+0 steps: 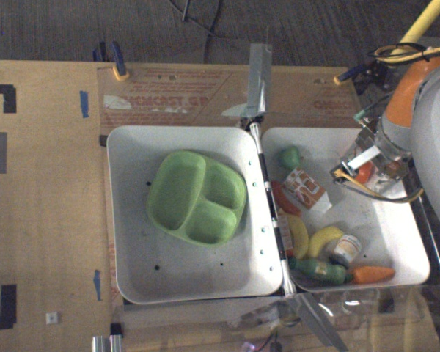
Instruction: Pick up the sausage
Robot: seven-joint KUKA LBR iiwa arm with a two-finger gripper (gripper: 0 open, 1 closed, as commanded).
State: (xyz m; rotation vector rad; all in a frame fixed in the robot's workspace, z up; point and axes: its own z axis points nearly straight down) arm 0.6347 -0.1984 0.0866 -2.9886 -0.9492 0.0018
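Overhead, the worktop carries two white bins side by side. The left bin holds one thing: a green plate with three compartments, lying flat and slightly turned, near the bin's middle.

The right bin holds the clutter. One sausage, a reddish long piece, lies at the bin's left side just beside the dividing wall, its upper end tucked under one small carton printed in orange and white. One small green piece sits near the far left corner, just above the carton. Two yellow bananas lie near the sausage's lower end: one banana runs along the left wall and a second banana curves beside it, touching one small can. Along the near wall lie one dark green long vegetable and one carrot, end to end.

The arm reaches in from the right, and its pincer hangs over the far right part of the right bin, well apart from the sausage. A small red-orange patch shows at the pincer, but what it is cannot be told, nor whether the pincer is clenched or released.

Two strips of blue tape mark the worktop left of the bins.
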